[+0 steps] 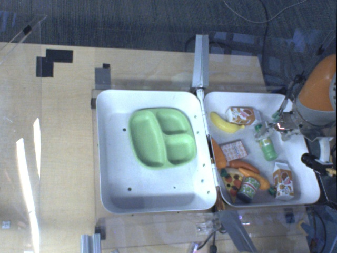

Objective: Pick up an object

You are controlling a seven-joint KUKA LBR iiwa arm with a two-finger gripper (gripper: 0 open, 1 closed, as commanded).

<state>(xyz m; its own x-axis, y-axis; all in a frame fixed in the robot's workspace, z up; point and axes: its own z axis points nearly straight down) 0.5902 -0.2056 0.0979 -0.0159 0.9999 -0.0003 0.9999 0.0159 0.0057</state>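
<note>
A: Looking down on the desk (63, 141) now, two white bins side by side. The left bin (113, 157) carries a green divided tray (162, 137), three compartments, lying flat near the middle.

B: And the right bin (310, 194) is the busy one. A yellow banana (225, 123) lies at the upper left, and just beside it to the right a small orange and white carton (241, 114).

A: Below those, a flat pink patterned packet (234, 151). To its right a green bottle (267, 146) lies on its side, cap toward the far wall.

B: Lower down there's an orange carrot (247, 167), and under it a cluster: a dark can with a green label (247, 188) next to a multicoloured piece I can't name. A juice box (284, 182) sits at the lower right corner, tilted.

A: An orange strip (217, 154) runs along the bin's left wall too.

B: Now the arm (318, 91), grey with that orange band, comes in from the right over the bin's far right edge.

A: The pincer (281, 121) is somewhere around the metal bits near the bottle's cap, above the bin's upper right. Fingers apart or together? I can't tell, it's too small and cluttered there.

B: Nothing visibly between them. Every object lies in the bin.
</note>
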